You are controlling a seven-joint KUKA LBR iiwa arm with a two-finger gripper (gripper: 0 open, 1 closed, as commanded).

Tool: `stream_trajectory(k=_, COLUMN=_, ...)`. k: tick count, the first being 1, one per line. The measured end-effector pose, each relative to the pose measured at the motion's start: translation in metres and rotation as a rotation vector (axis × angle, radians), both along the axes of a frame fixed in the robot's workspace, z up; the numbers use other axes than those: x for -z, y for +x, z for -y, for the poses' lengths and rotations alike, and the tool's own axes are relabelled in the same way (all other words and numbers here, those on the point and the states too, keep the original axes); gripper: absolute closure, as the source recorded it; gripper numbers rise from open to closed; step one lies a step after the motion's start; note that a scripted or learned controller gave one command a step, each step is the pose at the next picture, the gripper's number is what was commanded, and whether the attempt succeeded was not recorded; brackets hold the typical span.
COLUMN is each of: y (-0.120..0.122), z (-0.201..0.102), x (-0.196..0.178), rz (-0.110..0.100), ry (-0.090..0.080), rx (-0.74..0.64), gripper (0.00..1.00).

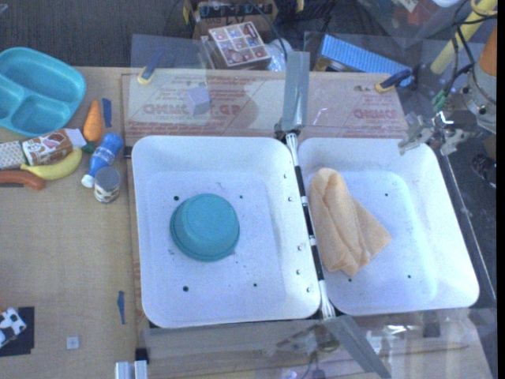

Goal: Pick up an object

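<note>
Two candidates unpicked: folded tan cloth (pixel 346 221) in bin below-left of end effector (pixel 432 133); teal bowl (pixel 205 227) farther left. End effector's finger state: cannot tell. Grasp pending.

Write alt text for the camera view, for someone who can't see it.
Two shallow white bins sit side by side: the left bin holds an upside-down teal bowl, the right bin a folded tan cloth. The gripper hovers at the right bin's far corner.
</note>
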State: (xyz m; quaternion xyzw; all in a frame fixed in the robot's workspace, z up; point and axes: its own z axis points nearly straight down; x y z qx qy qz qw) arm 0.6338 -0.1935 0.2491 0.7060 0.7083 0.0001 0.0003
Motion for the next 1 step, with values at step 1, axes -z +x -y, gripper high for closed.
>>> stream_trajectory(k=1, y=-0.0147, z=-0.0943, x=0.1333, rz=0.000, ry=0.000, rx=-0.061, gripper=0.00)
